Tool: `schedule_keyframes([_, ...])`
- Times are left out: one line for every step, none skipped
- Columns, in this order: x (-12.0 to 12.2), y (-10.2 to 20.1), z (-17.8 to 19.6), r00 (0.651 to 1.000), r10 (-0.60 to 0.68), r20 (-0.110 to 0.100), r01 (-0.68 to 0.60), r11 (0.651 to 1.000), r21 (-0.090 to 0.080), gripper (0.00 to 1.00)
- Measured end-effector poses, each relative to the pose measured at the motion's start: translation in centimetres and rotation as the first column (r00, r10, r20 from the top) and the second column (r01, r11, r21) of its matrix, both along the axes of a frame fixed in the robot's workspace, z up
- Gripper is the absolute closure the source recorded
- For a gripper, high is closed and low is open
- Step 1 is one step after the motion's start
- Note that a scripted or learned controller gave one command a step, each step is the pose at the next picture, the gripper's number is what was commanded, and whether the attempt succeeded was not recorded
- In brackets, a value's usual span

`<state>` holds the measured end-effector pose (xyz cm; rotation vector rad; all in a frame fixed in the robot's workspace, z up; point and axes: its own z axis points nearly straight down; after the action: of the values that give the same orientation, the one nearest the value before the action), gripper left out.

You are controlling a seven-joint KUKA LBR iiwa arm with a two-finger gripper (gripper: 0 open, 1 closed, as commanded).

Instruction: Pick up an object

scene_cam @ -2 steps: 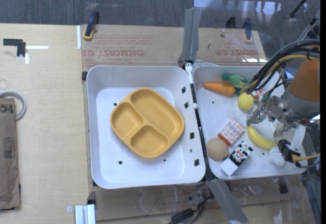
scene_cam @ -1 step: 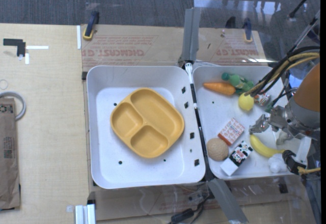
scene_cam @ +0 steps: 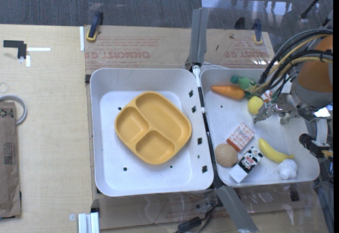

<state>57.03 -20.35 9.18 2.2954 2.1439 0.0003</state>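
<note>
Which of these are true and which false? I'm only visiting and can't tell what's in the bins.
1. The yellow divided plate lies in the left bin. True.
2. The carrot lies on the plate. False: it is in the right bin, near the far edge.
3. The banana lies beside a white ball. True.
4. The plate has two compartments. False: it has three.
5. The claw is above the left bin. False: it is over the right bin.
</note>
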Motion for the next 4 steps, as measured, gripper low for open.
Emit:
schedule_keyframes([2.5,2.6,4.4,0.994,0.105,0.000,-0.105,0.994,-0.001,0.00])
schedule_keyframes([2.5,2.6,4.4,0.994,0.105,0.000,-0.105,0.994,-0.001,0.00])
schedule_keyframes([4.9,-0.7,2.5,0.993,0.116,0.029,-0.116,0.993,-0.010,0.00])
schedule_keyframes([-1.4,-1.3,1.5,0.986,0.164,0.005,-0.164,0.986,0.004,0.00])
